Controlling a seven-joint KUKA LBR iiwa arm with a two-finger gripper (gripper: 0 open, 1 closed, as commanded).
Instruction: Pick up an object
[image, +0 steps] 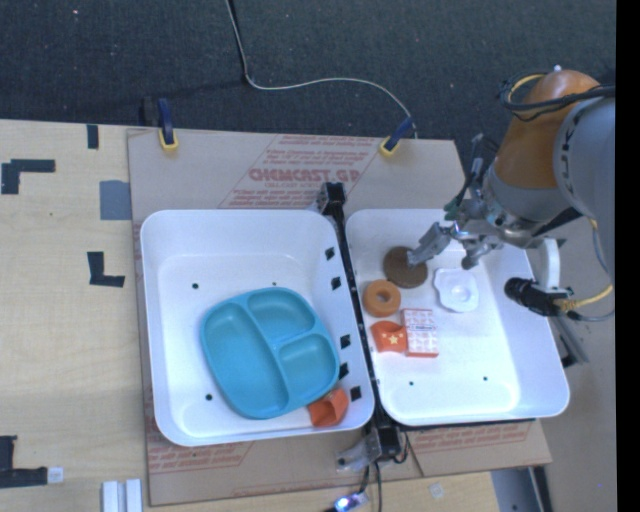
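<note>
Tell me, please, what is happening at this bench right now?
The robot arm reaches into the right bin, with its gripper open just above a brown disc and a small white object. It holds nothing. A doughnut and a red-and-white packet lie nearby. A blue divided plate sits in the left bin.
</note>
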